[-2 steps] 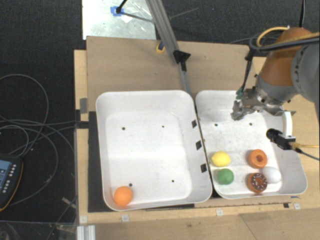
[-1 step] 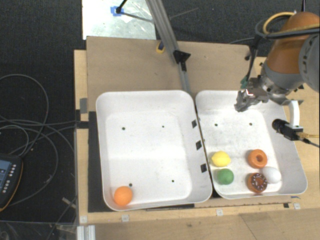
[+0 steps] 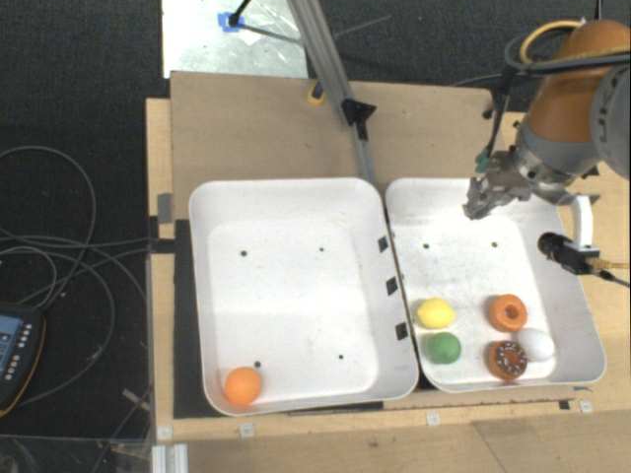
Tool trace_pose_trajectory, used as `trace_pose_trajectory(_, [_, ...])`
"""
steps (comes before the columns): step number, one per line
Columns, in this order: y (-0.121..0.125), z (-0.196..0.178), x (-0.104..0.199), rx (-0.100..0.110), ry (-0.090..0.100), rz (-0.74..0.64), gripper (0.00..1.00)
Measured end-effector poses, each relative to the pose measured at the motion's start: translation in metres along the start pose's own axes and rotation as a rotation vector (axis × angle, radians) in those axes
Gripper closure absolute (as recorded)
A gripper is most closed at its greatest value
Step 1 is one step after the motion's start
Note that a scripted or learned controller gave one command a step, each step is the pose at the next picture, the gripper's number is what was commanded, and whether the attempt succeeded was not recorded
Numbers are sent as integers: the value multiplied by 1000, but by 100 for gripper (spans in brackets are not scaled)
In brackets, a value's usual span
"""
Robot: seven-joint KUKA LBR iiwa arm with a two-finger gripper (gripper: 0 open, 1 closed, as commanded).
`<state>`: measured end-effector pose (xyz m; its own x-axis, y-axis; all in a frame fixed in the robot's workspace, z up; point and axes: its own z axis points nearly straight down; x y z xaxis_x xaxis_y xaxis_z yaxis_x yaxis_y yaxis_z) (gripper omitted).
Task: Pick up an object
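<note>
Pincer (image 3: pixel 480 203): seen over the far edge of the right bin (image 3: pixel 463 264); whether apart or together cannot be told.
Right bin: a yellow ball (image 3: pixel 436 313), green ball (image 3: pixel 444 348), orange ring (image 3: pixel 508 312), white ball (image 3: pixel 536 344) and brown doughnut (image 3: pixel 508 360) are gathered near its front.
Left bin (image 3: pixel 286 274): an orange ball (image 3: pixel 243 385) is placed in the front left corner.

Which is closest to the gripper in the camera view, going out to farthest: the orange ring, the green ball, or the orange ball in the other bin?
Measured from the gripper, at the far end of the right bin:
1. Orange ring, right bin, near its right side.
2. Green ball, right bin, near the front edge by the divider.
3. Orange ball, left bin, front left corner.
</note>
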<state>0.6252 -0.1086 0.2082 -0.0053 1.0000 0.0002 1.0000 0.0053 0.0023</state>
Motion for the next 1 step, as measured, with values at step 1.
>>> trace_pose_trajectory(1, [-1,0,45,1,1,-4,100])
